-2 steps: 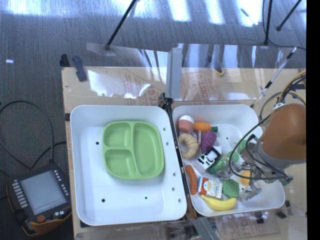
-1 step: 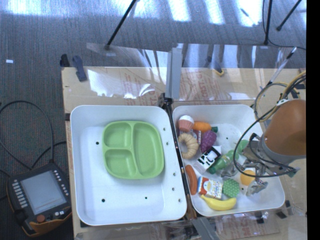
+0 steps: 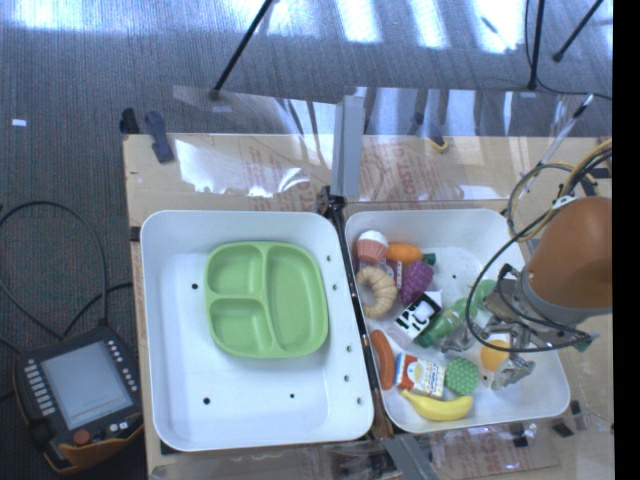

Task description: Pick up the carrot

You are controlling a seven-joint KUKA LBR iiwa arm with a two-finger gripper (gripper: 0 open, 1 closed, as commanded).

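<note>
So the carrot (image 3: 404, 252) is sitting at the far end of the right bin (image 3: 530, 230), tucked between a cupcake (image 3: 372, 247) and a purple toy (image 3: 416, 280), with a donut (image 3: 378, 291) just near of it. The gripper (image 3: 497, 346) hangs over the near right part of that bin, well apart from the carrot. The left bin (image 3: 170, 388) has a green divided plate (image 3: 266, 299).
</note>
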